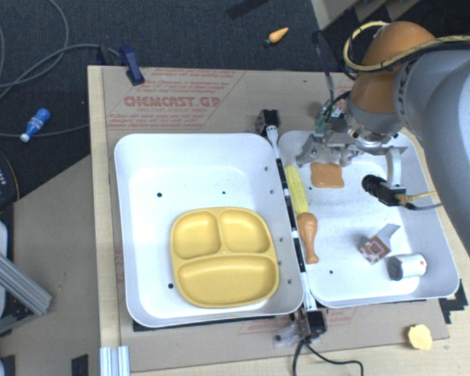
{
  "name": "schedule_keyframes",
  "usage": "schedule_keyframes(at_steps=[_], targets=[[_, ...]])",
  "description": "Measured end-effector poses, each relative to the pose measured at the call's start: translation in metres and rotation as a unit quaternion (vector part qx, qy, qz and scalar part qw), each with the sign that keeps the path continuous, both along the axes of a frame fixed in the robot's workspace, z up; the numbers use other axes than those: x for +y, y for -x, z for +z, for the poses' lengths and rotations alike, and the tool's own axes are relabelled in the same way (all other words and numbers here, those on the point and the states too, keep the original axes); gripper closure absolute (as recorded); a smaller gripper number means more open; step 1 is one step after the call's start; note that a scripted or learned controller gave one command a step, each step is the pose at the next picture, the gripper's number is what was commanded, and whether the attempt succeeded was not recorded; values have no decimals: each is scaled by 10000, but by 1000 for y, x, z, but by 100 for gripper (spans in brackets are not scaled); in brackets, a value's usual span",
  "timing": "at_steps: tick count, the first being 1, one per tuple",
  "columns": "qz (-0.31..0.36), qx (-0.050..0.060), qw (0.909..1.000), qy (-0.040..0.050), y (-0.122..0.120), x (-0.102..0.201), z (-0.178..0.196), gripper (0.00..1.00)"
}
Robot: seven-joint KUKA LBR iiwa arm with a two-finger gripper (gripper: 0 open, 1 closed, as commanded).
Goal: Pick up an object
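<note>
My gripper (327,152) hangs over the far left part of the right bin (435,276), coming down from the grey arm with its orange band. Directly below it, and touching or nearly touching it, lies a flat orange-brown piece like a slice of toast (327,177). A yellow corn cob (297,189) lies along the bin's left wall, with an orange drumstick-shaped toy (308,236) just in front of it. Near the front right sit a small brown and grey item (374,247) and a white cylinder (408,266).
The left bin (141,163) holds a yellow divided plate (222,255) toward its front. A yellow lump (419,336) lies on the bench outside the right bin's front corner. A blue clip (131,63) sits at the bench's far left edge.
</note>
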State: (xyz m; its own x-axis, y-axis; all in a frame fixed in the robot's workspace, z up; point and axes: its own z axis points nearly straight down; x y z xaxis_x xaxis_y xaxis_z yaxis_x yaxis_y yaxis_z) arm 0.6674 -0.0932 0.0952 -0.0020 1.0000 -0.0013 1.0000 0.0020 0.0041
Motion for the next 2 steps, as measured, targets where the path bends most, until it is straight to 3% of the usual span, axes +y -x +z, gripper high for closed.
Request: schedule_keyframes(at_steps=[1,2], targets=[[-16,31,10000,-4,12,1,-11,0],[-16,12,10000,-4,11,1,1,100]])
